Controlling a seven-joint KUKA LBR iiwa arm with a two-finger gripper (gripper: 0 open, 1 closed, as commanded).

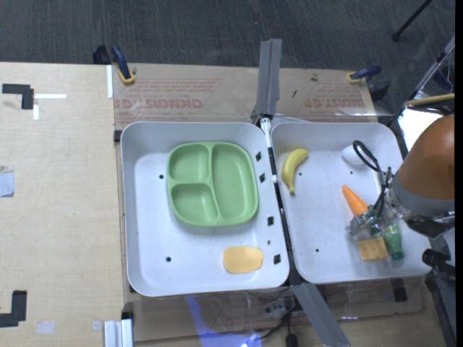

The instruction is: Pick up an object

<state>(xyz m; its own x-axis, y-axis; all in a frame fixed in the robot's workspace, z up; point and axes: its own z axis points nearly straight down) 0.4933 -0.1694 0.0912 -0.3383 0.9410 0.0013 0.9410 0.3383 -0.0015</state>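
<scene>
2 white bins are set side by side on the worktop (58,215). The left bin (145,259) holds a green divided plate (213,183) and a yellow piece (242,259). The right bin (325,259) holds a banana (291,168), a carrot (354,199), a tan block (372,249) and a green bottle (393,241), over which the gripper (370,223) is lowered; its opening cannot be told.

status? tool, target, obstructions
Tool low in right bin, over cluster: carrot, green bottle, yellow block. Grasp unconfirmed. Banana apart, near divider.
</scene>
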